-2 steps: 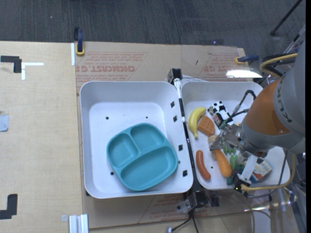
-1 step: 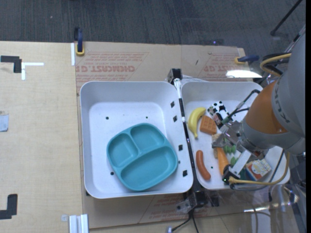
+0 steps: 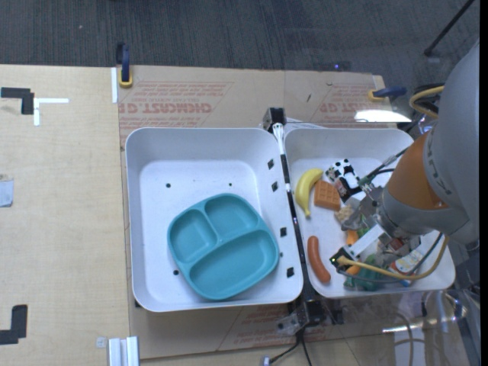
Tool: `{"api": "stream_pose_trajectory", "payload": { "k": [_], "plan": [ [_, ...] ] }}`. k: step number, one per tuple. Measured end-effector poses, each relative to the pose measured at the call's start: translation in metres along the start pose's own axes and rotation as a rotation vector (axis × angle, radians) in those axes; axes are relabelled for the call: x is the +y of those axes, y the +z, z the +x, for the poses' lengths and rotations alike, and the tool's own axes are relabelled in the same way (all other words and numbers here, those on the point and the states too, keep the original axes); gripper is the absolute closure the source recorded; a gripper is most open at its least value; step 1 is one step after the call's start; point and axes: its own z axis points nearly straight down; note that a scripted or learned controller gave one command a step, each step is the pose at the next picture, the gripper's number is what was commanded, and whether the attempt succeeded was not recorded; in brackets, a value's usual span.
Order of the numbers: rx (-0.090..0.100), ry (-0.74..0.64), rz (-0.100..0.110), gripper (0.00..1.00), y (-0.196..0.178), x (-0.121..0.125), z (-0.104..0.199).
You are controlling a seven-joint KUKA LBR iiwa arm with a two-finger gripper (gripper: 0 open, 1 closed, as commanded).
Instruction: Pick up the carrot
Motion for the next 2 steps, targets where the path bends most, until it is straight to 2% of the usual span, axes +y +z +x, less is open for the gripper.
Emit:
{"api": "stream_pose_trajectory", "payload": {
  "k": [1,2],
  "plan": [
    [-0.007,-0.008,0.002,1.0,-0.0084,0.0011,-0.0012],
    [-0.007,-0.007,0.002,0.0,-0.0087,0.001,-0.001]
  ]
}}
